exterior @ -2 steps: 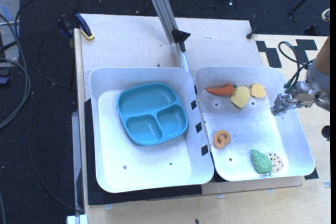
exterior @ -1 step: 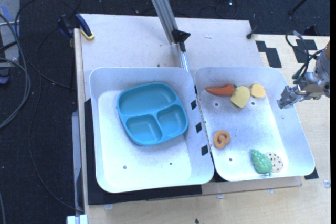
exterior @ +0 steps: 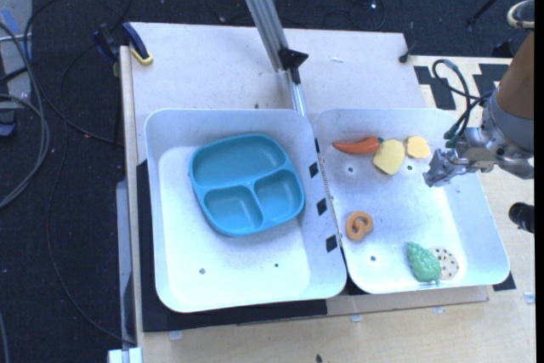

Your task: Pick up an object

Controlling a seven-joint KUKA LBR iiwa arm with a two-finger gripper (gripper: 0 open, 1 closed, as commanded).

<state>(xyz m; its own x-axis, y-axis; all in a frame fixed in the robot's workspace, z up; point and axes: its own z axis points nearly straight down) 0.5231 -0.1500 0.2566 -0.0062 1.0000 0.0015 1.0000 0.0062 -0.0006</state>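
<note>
While tool [exterior: 435,174] hovers, state unclear: one blue tray [exterior: 246,183], five food items, two bins [exterior: 170,183].

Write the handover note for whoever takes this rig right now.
Tool: over the right bin, near its upper right part, with nothing seen between its fingers; open or shut can't be read from this view.
Right bin contents: toy carrot, yellow pear-shaped piece, small yellow piece, pretzel, green leafy toy beside a speckled cookie.
Left bin: blue divided plate.
Done: nothing picked.
Left: grasp and lift one object; the small yellow piece lies nearest the tool.
</note>
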